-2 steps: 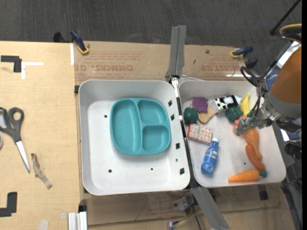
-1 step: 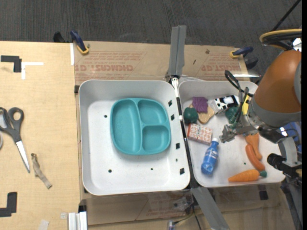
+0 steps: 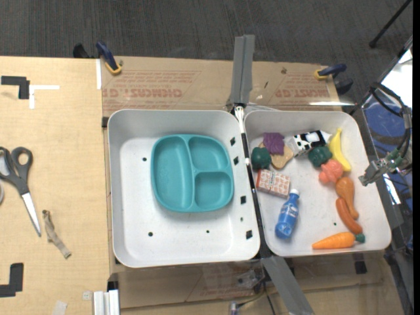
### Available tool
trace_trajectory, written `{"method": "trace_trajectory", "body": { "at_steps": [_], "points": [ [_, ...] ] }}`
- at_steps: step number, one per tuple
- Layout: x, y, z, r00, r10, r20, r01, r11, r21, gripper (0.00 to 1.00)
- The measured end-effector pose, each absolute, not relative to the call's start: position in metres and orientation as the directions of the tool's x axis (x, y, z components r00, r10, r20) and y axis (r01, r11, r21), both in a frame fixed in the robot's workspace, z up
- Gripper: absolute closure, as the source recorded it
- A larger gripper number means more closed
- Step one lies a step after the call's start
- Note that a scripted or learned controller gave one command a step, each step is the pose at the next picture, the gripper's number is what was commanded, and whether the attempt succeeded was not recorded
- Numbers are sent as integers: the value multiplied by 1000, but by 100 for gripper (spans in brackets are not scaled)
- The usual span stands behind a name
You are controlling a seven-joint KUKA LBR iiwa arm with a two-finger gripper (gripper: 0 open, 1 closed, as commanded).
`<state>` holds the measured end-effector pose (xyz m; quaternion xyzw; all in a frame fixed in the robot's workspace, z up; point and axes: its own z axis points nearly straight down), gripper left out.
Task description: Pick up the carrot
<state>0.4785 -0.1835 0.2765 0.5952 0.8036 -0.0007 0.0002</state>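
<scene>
We see two shallow white bins side by side on the bench. The left bin (image 3: 125, 195) holds a smooth teal divided plate (image 3: 193, 173) with three rounded compartments. The right bin (image 3: 308, 222) holds a scatter of small toy foods: the carrot (image 3: 338, 241), orange and tapered with a green stub at its right end, lies flat along the near wall, pointing left. Just above it sit two more orange pieces, one above the other (image 3: 346, 205), and a pinkish-orange lump (image 3: 331, 172). A curved yellow banana (image 3: 340, 149) leans by the right wall, beside a dark green piece (image 3: 319, 155). A blue bottle (image 3: 287, 214) with a white cap lies mid-bin, next to a small printed box (image 3: 273, 183). A purple piece (image 3: 273, 142), another green one (image 3: 260, 157) and a black-and-white item (image 3: 308, 138) crowd the far side. The gripper (image 3: 375, 169) hangs at the bin's right rim; whether it is grasping or released we cannot tell
</scene>
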Motion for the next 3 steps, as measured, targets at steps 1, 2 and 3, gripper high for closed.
{"method": "trace_trajectory", "body": {
  "at_steps": [1,2,3],
  "points": [
    [478,-212,178,-427,904,0,904,427,-1,100],
    [508,-161,179,-60,998,0,998,60,-2,100],
    [513,-135,91,-108,994,0,994,108,-1,100]
  ]
}}
